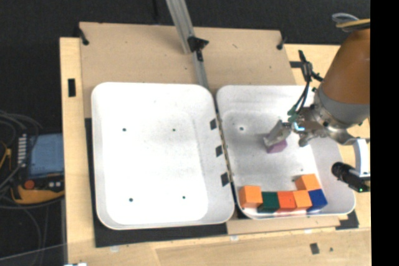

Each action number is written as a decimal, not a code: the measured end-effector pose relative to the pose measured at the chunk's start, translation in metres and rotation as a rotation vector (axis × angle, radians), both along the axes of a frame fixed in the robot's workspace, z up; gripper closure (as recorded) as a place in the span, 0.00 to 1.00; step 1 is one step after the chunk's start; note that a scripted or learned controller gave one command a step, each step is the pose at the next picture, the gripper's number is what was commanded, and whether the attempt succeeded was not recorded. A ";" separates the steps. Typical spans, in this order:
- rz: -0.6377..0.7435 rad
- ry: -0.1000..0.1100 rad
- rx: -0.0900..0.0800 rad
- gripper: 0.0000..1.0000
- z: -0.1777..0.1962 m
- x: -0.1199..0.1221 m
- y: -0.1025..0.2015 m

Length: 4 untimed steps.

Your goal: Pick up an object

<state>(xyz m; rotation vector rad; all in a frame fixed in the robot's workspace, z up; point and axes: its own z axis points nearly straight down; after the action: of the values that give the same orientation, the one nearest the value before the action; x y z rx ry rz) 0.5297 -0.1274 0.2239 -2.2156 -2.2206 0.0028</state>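
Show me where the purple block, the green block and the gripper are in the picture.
purple block [276, 146]: camera view, its visible side under the gripper.
green block [269, 199]: camera view, its top face.
gripper [278, 133]: camera view, at the fingertips.

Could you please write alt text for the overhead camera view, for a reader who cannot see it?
A grey robot arm with an orange band reaches from the right, its gripper directly over a small purple block in the right white bin. A row of orange, green and blue blocks lies along that bin's near edge, beside the left white bin.
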 end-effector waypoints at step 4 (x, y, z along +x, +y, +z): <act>-0.005 -0.007 -0.005 0.00 -0.126 0.007 -0.014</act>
<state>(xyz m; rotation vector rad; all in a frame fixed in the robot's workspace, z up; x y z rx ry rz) 0.5371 -0.1412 0.0978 -2.2276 -2.2205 0.0009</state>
